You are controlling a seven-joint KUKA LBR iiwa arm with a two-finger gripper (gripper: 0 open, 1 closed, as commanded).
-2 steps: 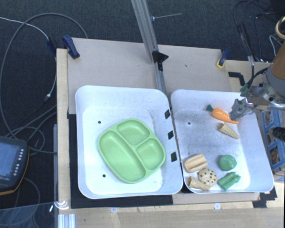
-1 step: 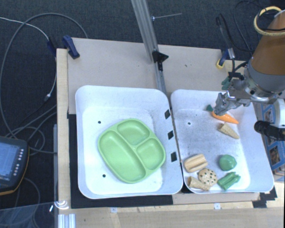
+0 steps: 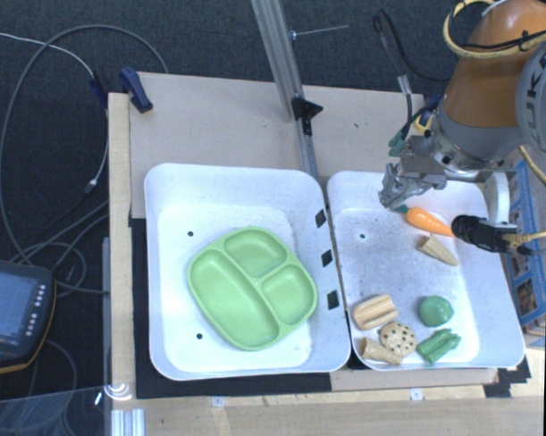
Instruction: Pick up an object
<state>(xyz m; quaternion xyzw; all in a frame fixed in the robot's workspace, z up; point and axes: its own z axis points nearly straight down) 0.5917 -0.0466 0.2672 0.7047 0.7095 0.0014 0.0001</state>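
The two bins, left (image 3: 166, 209) and right (image 3: 485, 292), look like matt white plastic, faintly speckled. The green plate (image 3: 251, 286), well left of the jaws, is smooth plastic with a soft sheen. The carrot (image 3: 428, 221), just beside the jaws, looks like glossy orange plastic. The surface (image 3: 214, 121) looks like pale, matt wood or board. The arm (image 3: 497, 77) has a shiny orange band over dull grey metal. The post (image 3: 279, 43) is brushed metal.

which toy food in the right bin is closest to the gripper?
The orange carrot, lying just beside the gripper at the bin's far end. The other pieces sit nearer the front edge.
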